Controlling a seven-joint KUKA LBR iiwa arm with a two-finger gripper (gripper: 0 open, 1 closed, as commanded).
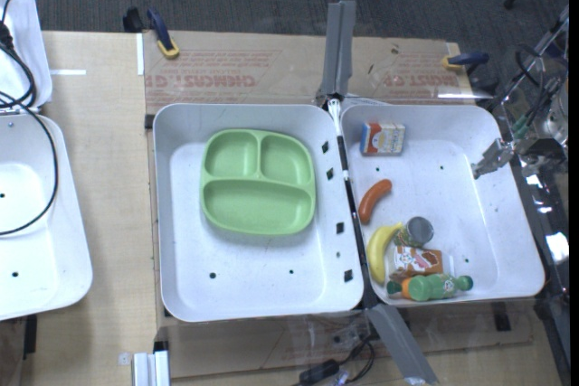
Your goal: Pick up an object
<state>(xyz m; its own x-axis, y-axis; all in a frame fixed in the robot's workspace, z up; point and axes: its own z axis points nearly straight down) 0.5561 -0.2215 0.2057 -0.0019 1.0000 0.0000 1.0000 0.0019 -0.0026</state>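
The right bin [470, 221] holds several small objects. A small red and white carton [383, 138] stands near its back left corner. An orange-red sausage [374, 199] lies by the left wall. Toward the front left sit a yellow banana [380, 250], a grey tin can [419, 230], an orange snack packet [418, 262] and a green bottle [434, 287] lying on its side. My gripper [496, 156] hangs at the bin's right rim, apart from all of these, with nothing seen in it.
The left bin [181, 267] holds a green divided plate [260, 183]. A grey divider post [340, 41] stands behind the seam between the bins. Blue clamps [163, 33] sit on the bench's back edge. White trays with a black cable [27, 158] lie far left.
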